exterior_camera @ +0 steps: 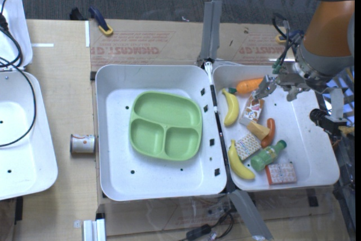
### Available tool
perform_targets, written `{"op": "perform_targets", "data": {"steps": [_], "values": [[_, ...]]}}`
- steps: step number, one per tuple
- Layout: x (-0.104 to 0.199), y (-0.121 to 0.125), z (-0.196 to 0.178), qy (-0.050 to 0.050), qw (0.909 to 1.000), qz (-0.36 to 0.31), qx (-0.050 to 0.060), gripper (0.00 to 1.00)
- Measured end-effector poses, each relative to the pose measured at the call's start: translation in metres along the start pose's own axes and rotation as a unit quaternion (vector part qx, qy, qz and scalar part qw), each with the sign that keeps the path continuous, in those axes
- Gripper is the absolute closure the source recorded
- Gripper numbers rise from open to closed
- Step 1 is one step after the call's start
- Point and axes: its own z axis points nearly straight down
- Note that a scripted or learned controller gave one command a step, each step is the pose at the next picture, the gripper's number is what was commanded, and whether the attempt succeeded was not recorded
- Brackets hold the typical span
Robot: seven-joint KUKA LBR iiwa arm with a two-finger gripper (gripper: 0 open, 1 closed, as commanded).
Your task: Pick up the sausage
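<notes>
Arm (333, 20): reaching in from the right, its grey body bending down toward the wrist.
Orange band (334, 25): sitting just above the wrist, facing the camera.
Wrist (307, 73): tilting down and leftward.
Pincer (269, 86): pointing left and downward at the end of the wrist; its state is too small and cluttered to be telling.

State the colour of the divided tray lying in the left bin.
Light green. The divided tray shows plainly in the camera view, lying in the left bin.
</notes>
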Motion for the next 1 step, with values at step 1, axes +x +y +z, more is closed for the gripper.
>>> {"op": "perform_targets", "data": {"steps": [1], "values": [[-0.0471,-0.0185,0.0731,0.000,0.9993,0.037,0.000,0.00]]}}
